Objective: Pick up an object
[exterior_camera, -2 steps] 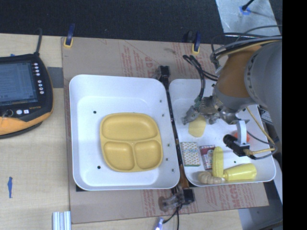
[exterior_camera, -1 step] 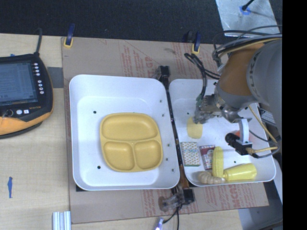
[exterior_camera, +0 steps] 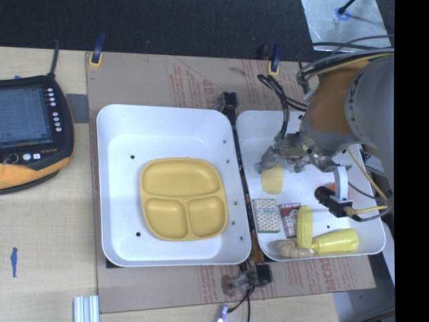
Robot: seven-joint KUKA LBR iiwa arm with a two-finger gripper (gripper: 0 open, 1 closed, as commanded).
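Yellow block [exterior_camera: 272, 179] under gripper [exterior_camera: 274, 161] | grip state unclear | right bin [exterior_camera: 251, 129] left wall near

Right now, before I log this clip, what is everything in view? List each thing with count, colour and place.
bins: two, white, side by side on the bench
divided tray: one, yellow, in the left bin
pale block: one, light yellow, right bin, just below the gripper
yellow bottles: two, right bin's lower edge
small packets: two, patterned and red, right bin
control pendant: one, black and orange, far left
gripper: one, grey, over the right bin
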